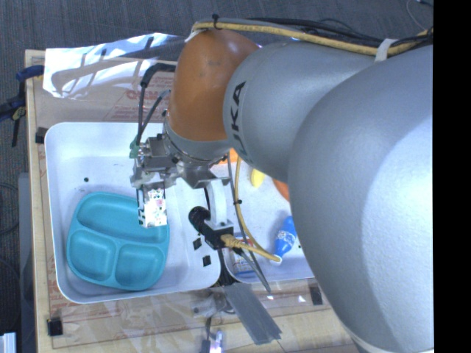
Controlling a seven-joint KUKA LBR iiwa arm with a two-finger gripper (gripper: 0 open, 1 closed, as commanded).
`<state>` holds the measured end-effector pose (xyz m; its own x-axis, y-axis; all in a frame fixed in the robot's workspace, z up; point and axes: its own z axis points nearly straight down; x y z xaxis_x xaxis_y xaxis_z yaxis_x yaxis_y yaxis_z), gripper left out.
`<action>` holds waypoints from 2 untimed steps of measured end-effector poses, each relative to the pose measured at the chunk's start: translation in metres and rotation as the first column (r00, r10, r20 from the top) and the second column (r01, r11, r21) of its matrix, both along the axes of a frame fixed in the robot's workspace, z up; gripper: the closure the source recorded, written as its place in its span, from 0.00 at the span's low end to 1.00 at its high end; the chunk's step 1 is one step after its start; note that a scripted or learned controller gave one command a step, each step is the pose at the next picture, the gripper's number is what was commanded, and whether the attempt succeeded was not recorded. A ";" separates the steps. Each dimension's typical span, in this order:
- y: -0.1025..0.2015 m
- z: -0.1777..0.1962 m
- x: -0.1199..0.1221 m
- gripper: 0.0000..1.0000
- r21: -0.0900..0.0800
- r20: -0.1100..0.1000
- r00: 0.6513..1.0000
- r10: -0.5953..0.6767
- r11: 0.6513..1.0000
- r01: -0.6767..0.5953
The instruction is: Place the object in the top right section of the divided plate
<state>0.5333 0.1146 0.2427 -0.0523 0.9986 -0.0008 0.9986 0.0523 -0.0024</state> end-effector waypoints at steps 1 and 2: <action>0.006 -0.043 -0.057 1.00 -0.002 -0.005 0.994 -0.109 0.994 0.109; -0.014 0.029 -0.024 1.00 0.000 -0.001 0.999 -0.049 0.999 0.049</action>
